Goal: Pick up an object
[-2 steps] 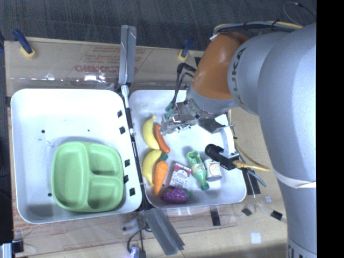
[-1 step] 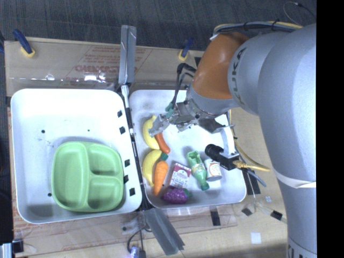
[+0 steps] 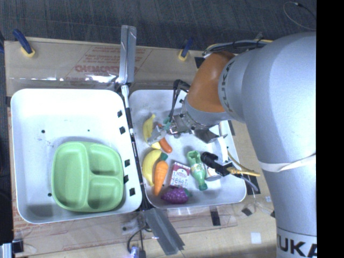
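My gripper (image 3: 163, 130) reaches down into the left part of the right bin (image 3: 236, 193), under the orange wrist band. It sits just right of a small banana (image 3: 148, 127) and directly above a small orange-red chili-like piece (image 3: 165, 145). Below these lie a larger banana (image 3: 150, 164), a carrot (image 3: 160, 175), a pink packet (image 3: 180, 175), a green bottle (image 3: 197, 171) and purple grapes (image 3: 176, 195). Nothing is visibly lifted off the bin floor.
The left bin (image 3: 32, 117) holds a green divided plate (image 3: 87, 176) in its lower half. A raised divider (image 3: 129, 138) with black clips separates the two bins. The grey arm covers the right bin's right side.
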You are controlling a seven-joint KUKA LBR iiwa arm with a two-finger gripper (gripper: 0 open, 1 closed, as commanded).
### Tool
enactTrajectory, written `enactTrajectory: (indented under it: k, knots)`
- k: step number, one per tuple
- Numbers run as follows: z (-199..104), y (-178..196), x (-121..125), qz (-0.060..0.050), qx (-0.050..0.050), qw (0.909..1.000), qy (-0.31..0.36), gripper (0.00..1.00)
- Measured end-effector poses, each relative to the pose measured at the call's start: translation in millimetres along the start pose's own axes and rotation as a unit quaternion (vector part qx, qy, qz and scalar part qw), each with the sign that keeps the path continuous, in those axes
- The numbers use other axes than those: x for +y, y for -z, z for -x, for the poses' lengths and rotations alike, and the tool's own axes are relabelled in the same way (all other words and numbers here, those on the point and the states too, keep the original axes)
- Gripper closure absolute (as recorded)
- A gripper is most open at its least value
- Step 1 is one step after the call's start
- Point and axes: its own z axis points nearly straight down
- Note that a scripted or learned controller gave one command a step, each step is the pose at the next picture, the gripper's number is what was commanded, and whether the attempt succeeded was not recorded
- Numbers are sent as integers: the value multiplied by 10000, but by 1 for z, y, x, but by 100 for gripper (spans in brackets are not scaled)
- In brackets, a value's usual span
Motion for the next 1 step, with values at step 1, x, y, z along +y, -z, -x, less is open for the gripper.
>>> enactTrajectory:
  k: [1]
  knots:
    - [12,-15,-20,-15,3,9999,-166,0]
